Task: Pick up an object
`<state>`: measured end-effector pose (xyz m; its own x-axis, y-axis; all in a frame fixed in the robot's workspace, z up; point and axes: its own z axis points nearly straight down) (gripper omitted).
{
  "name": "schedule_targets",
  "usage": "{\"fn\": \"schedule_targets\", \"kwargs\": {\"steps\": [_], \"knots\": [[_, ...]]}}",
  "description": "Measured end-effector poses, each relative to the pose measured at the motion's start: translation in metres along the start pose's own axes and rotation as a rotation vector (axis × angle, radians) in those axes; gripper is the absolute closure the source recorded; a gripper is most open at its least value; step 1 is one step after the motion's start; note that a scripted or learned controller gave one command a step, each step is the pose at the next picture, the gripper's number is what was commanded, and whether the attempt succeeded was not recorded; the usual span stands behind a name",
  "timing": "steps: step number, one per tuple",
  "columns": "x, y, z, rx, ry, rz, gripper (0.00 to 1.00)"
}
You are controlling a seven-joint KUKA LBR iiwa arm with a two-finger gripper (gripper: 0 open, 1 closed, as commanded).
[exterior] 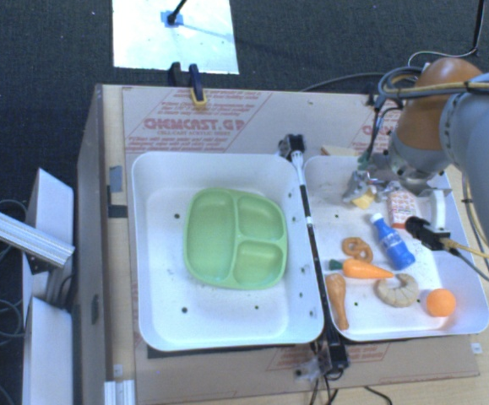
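Note:
My gripper is low in the back-left part of the right bin. A small yellow piece lies right under its tip; whether it is gripped is unclear. A red and white packet lies just to the gripper's right. In front of it are a blue bottle, a pretzel, an orange carrot, a brown drumstick-shaped piece, a tan ring-shaped pastry and an orange ball.
The left bin holds a green divided plate. A black rail runs between the two bins. The grey arm comes in from the right over the right bin's back corner.

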<state>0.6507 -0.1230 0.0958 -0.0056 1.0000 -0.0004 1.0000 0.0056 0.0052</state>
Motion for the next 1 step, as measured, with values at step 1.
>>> {"fn": "schedule_targets", "kwargs": {"steps": [1], "knots": [[0.0734,-0.0006,-0.0899,0.001,0.001,0.001,1.00]]}}
